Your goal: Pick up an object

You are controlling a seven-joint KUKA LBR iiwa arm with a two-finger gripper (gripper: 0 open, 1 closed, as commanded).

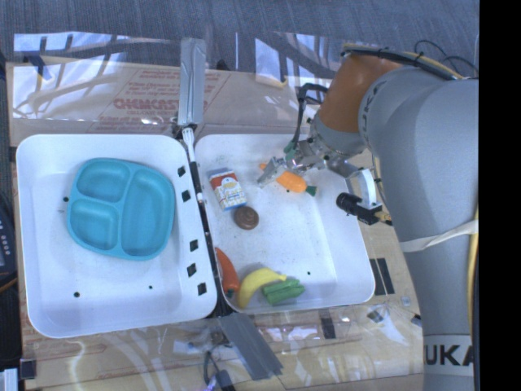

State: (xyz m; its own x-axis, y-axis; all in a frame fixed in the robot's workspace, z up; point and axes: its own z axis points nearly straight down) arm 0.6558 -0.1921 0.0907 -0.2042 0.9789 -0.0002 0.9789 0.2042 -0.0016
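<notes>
Leftmost, a shallow white plastic bin (pixel 41 243) fills the left half of the frame and carries a light-blue plastic plate with three compartments (pixel 120 208), lying flat near its centre. Beside it, the second white bin (pixel 342 259) holds a small carton with a red-and-white label (pixel 227 190) at its upper left, a round brown disc-like object (pixel 246 217) just below that, and — along the lower edge — an orange-red carrot-like piece (pixel 229 272), a yellow banana (pixel 259 283) and a green object (pixel 282 291) close together. Further right, an orange carrot-shaped toy (pixel 291 182) lies in the upper part of this bin, with the grey arm's two-finger gripper (pixel 286 163) directly over it; how far it is open cannot be told.
</notes>
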